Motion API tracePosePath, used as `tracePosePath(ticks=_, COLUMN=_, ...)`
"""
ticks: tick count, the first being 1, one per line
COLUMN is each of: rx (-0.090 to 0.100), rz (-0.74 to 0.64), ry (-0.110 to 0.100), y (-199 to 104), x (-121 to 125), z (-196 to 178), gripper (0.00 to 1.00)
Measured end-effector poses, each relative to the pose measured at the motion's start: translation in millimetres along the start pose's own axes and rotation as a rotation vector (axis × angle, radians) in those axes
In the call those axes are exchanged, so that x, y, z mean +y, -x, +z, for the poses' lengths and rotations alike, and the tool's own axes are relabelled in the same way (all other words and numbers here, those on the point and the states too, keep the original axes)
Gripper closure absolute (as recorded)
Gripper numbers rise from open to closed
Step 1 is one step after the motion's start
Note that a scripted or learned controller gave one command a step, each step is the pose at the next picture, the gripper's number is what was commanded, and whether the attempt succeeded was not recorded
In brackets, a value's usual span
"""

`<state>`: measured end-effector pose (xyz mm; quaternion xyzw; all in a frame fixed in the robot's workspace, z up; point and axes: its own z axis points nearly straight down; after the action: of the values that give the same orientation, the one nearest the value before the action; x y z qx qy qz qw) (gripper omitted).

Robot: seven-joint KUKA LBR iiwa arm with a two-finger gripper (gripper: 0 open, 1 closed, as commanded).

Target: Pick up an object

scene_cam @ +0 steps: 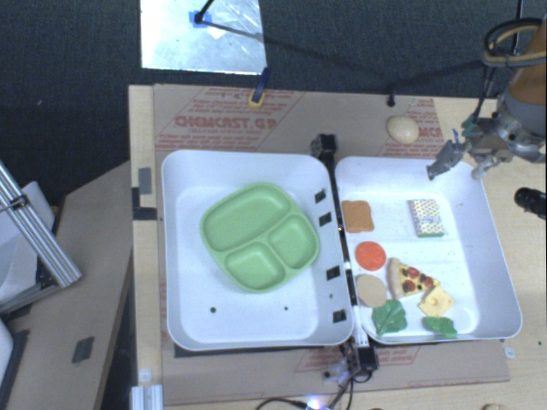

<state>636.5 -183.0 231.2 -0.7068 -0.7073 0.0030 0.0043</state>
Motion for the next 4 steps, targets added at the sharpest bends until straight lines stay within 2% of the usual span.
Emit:
tracePosePath(ticks=1, rx=-0.002, rz=-0.003, ry=0.013, y=-1, x=2, z=-8, gripper=0.00)
tracePosePath(ticks=4, rx=-0.002, rz=-0.006, ry=0.010, y=-19, x=5, z=122, gripper=0.00)
